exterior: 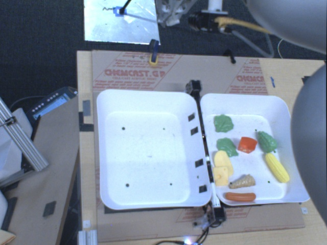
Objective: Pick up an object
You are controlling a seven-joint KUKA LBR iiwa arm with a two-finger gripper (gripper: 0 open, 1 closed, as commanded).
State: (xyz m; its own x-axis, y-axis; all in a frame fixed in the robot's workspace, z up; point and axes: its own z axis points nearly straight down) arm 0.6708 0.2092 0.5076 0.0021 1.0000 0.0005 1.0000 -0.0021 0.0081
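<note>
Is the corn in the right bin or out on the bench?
In the bin. The corn lies flat on the right bin's floor near its right wall, below a green piece.

I see even, bright light from above; the white bins (pixel 148 152) almost glare. The grey arm (pixel 306 137) at right is blurred, out of focus. Shadows are soft.

The arm (pixel 309 137) shows as smooth, rounded, pale grey casing with a soft sheen, blurred by closeness. One bulging grey section (pixel 286 9) fills the frame at one o'clock; another broad curved section runs down the edge at three o'clock. No markings are readable.
</note>
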